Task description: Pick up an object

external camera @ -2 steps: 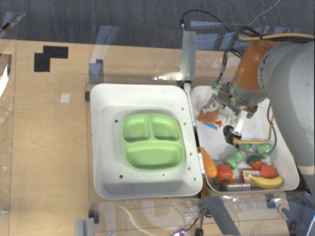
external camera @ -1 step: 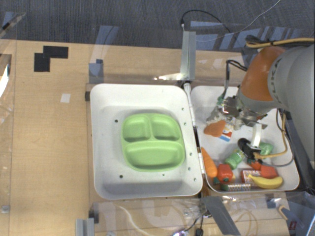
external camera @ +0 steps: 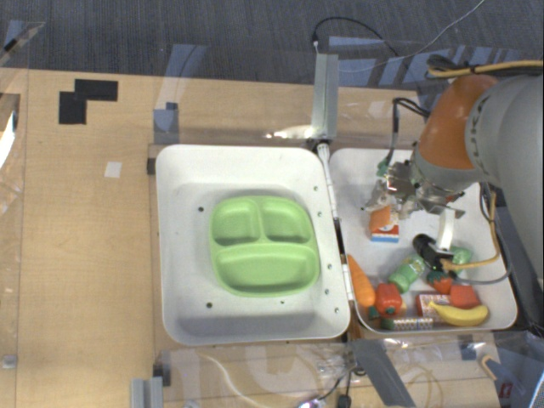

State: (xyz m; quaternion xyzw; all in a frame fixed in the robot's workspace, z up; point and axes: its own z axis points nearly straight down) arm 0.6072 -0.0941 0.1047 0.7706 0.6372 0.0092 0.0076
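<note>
From my station I note the gripper (external camera: 393,201) low in the right bin (external camera: 357,170), directly above a small orange-and-white carton (external camera: 384,225); whether the jaws are wide or narrow I cannot tell. The carton lies apart from the toy food heaped at the bin's near edge, making it the likeliest target. The green divided tray (external camera: 263,245) occupies the left bin (external camera: 183,236), presumably as a receiving place.

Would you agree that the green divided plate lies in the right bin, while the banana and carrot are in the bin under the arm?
Not quite: the camera view shows the green divided plate in the left bin; the banana and carrot do lie in the right bin, under the arm.
</note>
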